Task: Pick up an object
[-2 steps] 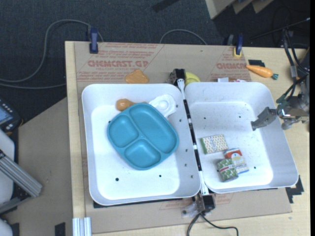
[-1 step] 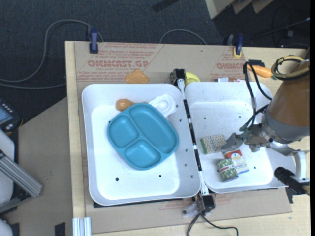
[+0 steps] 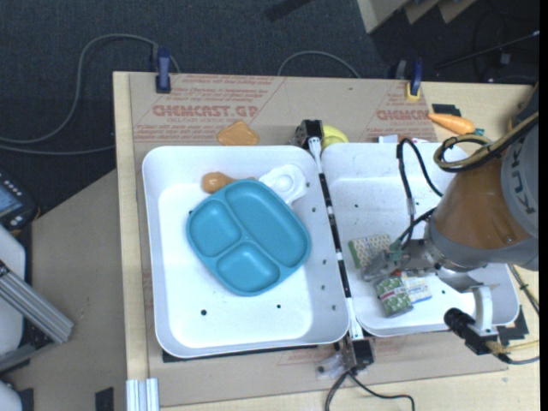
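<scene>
Nearest, the small packet [image 3: 398, 295] looked light and flat; the gripper [image 3: 396, 264] at its twelve o'clock, whether spread I could not tell.

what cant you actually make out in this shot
- Gripper, camera view: the arm's grey wrist and cables crowd it, so open or shut is unclear.
- Small packets in the right bin: print too small to read.
- Orange object in the left bin: partly hidden by the blue divided plate.
- White piece: the plate overlaps its edge.
</scene>
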You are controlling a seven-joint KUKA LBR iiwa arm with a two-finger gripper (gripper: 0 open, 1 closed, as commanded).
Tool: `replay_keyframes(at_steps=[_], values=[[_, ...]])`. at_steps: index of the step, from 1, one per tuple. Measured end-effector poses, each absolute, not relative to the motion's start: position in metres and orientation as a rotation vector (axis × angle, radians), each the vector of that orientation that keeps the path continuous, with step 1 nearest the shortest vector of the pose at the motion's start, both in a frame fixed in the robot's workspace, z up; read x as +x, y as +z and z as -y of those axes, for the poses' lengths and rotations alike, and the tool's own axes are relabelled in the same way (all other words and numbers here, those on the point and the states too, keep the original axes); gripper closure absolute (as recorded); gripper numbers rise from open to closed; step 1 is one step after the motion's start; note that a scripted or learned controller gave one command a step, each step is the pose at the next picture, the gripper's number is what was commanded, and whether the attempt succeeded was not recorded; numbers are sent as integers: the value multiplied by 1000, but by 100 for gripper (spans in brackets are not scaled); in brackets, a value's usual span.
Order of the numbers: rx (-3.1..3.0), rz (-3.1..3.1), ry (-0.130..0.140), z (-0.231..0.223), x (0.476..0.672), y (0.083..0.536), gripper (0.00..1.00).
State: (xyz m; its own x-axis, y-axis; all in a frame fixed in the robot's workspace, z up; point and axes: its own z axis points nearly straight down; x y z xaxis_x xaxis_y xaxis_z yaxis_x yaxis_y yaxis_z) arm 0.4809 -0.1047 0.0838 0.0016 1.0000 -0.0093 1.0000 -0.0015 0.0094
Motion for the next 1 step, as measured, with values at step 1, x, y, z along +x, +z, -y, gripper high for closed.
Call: replay_keyframes(at_steps=[1], values=[[2210,-2202,9,106,484,100,100]])
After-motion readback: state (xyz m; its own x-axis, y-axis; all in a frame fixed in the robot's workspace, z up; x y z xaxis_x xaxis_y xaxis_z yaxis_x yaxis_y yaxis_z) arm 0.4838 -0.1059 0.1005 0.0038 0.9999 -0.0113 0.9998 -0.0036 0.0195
